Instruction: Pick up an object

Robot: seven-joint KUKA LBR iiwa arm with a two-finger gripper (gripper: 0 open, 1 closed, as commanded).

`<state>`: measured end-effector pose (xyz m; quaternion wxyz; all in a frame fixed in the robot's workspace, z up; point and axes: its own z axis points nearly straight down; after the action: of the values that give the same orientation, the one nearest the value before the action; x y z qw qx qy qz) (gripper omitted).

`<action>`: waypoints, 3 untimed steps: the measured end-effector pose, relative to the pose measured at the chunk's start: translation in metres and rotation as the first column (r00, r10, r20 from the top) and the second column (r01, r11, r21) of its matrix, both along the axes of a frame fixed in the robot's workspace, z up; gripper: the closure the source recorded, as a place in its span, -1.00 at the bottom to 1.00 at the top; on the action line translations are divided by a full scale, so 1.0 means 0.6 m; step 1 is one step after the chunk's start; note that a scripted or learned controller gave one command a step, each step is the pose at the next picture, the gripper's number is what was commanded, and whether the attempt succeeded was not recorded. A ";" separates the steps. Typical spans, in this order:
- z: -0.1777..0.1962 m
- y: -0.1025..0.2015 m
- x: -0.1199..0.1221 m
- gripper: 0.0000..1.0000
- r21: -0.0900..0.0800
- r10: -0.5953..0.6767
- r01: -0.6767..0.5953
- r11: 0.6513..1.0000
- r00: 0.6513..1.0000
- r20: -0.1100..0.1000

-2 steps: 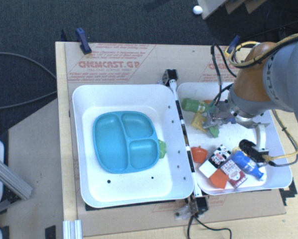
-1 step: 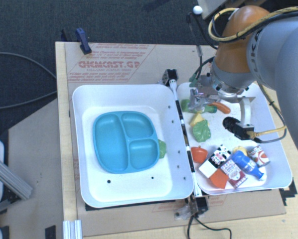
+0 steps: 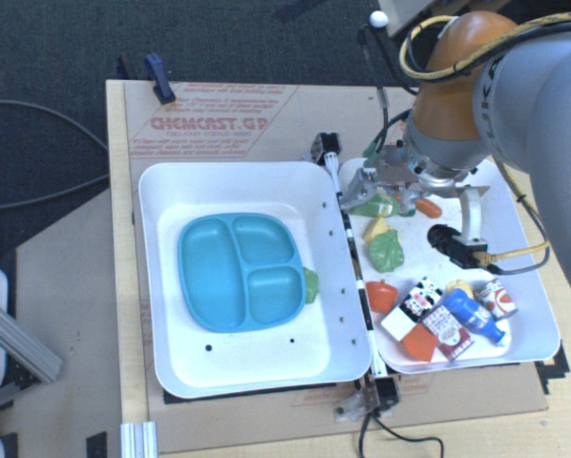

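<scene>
The surface (image 3: 219, 122) carries two shallow white bins side by side, and the grey arm (image 3: 524, 74) comes in from 3 o'clock, its orange band bent over the far part of the right bin (image 3: 539, 327). The left bin (image 3: 157, 256) holds a blue divided plate (image 3: 243, 270) near its middle, with a small green scrap (image 3: 310, 284) touching the plate's edge at 3 o'clock.

The right bin has all the likely targets. Along its rim from 5 to 7 o'clock is a tight cluster: a blue bottle (image 3: 476, 320), a red-and-white box (image 3: 445, 330), an orange block (image 3: 419, 344) and a black-and-white patterned piece (image 3: 420, 301), all touching or overlapping. A red piece (image 3: 381, 297) lies at 9 o'clock by the wall between the bins. Towards 11 o'clock are a green leafy piece (image 3: 387, 251), a yellow piece (image 3: 377, 227) just beyond it, and a small orange piece (image 3: 427, 208) close by.

The tool (image 3: 373, 187) hangs low at 11 o'clock of the right bin, just above the yellow piece. I cannot tell whether it is spread or pressed together, and nothing visibly sits in it.

This looks like the approach step, with the grasp not yet made. The next move probably calls for a short descent onto the yellow or green piece, staying off the bin wall at 9 o'clock, then a squeeze and a lift to check the hold.
</scene>
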<state>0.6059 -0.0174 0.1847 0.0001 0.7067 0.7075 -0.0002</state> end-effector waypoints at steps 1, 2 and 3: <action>0.000 -0.062 -0.091 -1.00 0.001 -0.001 0.001 1.000 1.000 -0.002; -0.167 -0.158 -0.091 -1.00 0.000 -0.002 0.002 1.000 1.000 0.000; -0.167 -0.123 -0.006 -1.00 0.000 -0.001 0.001 1.000 1.000 0.001</action>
<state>0.6022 -0.0910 0.0847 0.0004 0.7069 0.7073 0.0004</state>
